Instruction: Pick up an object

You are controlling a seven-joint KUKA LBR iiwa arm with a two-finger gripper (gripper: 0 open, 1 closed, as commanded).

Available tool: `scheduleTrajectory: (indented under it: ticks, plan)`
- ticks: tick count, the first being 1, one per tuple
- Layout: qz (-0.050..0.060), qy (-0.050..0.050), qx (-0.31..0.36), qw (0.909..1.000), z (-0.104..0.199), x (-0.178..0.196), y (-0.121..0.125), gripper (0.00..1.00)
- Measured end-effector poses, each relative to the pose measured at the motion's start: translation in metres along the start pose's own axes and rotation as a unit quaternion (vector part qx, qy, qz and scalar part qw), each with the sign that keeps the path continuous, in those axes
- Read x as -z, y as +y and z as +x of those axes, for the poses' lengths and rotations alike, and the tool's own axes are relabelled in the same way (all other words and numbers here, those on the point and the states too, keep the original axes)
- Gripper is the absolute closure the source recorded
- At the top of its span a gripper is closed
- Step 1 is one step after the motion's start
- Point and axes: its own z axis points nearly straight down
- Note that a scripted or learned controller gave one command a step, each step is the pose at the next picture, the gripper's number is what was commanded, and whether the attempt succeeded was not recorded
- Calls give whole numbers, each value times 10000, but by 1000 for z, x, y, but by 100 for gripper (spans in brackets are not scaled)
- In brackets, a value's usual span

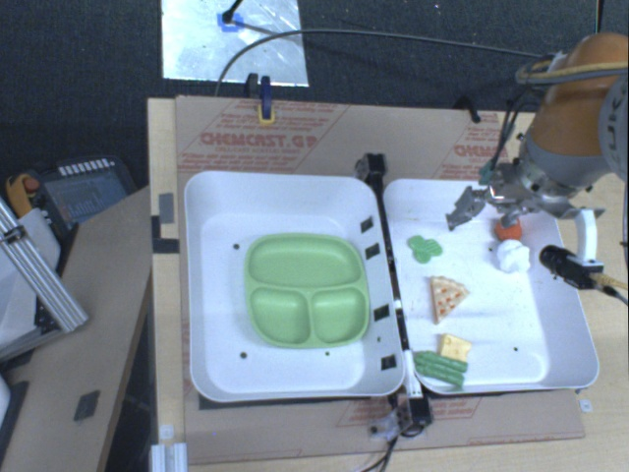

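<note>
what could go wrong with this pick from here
The pincer hangs over bare floor at the top of the right bin, so closing here would likely catch nothing. The orange piece and the white piece sit touching under the wrist, so a grab there might nudge one aside.

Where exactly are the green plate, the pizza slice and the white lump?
green plate (263, 264): camera view, its upper compartment's floor.
pizza slice (446, 296): camera view, middle of the topping.
white lump (512, 257): camera view, its centre.
</note>
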Motion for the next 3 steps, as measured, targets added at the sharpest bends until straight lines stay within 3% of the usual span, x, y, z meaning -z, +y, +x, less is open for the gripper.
scheduleTrajectory:
  ticks: [2, 3]
  plan:
    - [13, 5, 13, 10000, 12, -112, 9, 0]
    - [3, 0, -1, 10000, 12, -126, 10, 0]
